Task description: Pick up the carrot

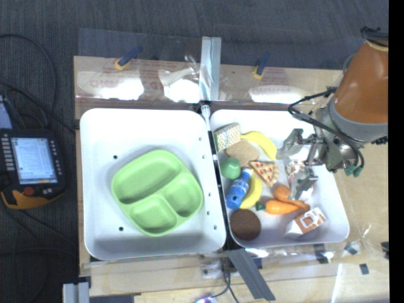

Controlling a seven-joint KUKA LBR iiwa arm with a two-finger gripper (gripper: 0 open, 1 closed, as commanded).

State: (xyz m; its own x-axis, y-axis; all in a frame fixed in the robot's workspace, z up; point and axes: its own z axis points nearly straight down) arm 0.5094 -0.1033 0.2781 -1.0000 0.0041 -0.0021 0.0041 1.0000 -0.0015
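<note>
Carrot: lying in the right bin, near its front wall, beside a brown ball.
Gripper: hanging just above the carrot, fingers spread, pinching nothing.
Green tray: sitting in the left bin.

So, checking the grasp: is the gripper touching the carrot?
Cannot tell: in the camera view the gripper overlaps the carrot, hiding any contact or gap.
</note>
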